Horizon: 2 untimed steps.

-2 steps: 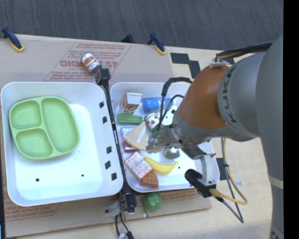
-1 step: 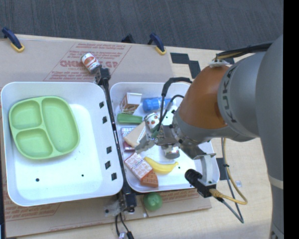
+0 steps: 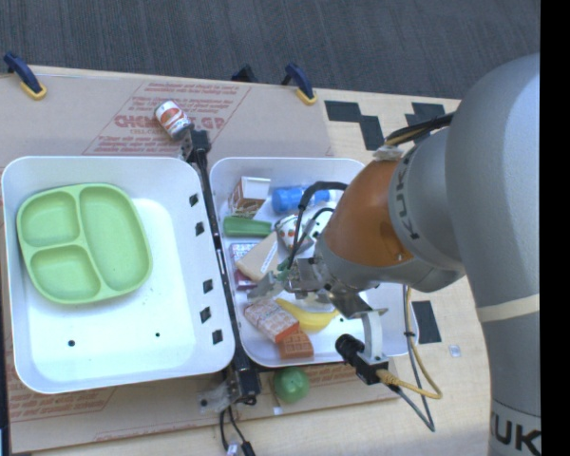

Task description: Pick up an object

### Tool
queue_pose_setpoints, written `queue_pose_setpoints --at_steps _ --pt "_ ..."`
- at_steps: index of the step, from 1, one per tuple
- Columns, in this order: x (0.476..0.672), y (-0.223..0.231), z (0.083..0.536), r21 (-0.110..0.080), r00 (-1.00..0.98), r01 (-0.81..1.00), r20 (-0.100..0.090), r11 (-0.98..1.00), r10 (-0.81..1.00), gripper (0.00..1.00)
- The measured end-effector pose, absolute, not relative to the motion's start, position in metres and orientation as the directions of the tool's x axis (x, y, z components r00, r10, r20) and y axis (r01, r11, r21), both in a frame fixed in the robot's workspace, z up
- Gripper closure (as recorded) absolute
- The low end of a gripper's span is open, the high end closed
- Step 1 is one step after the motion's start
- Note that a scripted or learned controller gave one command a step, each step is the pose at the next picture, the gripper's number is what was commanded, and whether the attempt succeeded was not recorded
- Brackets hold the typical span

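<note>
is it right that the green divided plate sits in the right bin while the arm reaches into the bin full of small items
Not quite. The camera view shows the green divided plate in the left bin, not the right one. The rest holds: the arm reaches into the right bin, which is full of small items.

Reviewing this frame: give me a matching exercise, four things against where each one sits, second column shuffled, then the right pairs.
Things:
1. green plate
2. can
3. green ball
4. banana

Places:
A. on the cardboard beyond the bins
B. in the right bin, near the gripper
C. in the left bin
D. outside the bins, at the right bin's near edge

Pairs: 1-C, 2-A, 3-D, 4-B
</note>
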<state>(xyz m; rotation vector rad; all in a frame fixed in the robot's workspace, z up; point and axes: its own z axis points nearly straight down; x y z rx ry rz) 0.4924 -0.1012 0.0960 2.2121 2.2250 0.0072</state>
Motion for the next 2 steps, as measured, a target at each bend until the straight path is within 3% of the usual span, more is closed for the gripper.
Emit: queue_pose_setpoints --at_steps 1,2 --pt "0.49 -0.101 0.103 -0.003 -0.011 1.0 0.001 0.011 1.0 1.0" --pt "0.477 -0.077 0.192 0.0 -0.006 1.0 0.001 0.006 1.0 1.0"
